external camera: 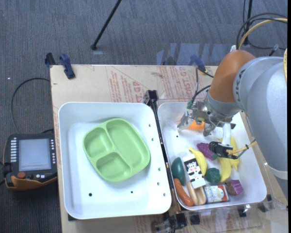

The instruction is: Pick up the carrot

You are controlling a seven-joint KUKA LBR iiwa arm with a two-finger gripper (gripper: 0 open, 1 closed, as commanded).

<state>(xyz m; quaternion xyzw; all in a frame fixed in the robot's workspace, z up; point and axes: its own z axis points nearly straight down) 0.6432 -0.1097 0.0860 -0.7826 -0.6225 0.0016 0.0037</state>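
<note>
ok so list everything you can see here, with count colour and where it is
bins: 2, white, side by side on the bench
plate: 1, green, three compartments, left bin
carrot: 1, orange, far end of right bin, at the gripper
bananas: 2, yellow, right bin
eggplant: 1, purple, right bin
avocado: 1, dark green, right bin
hot dog: 1, red, near edge of right bin
pendant: 1, black, floor at left
arm: 1, grey with orange band
gripper: 1, over carrot
</note>
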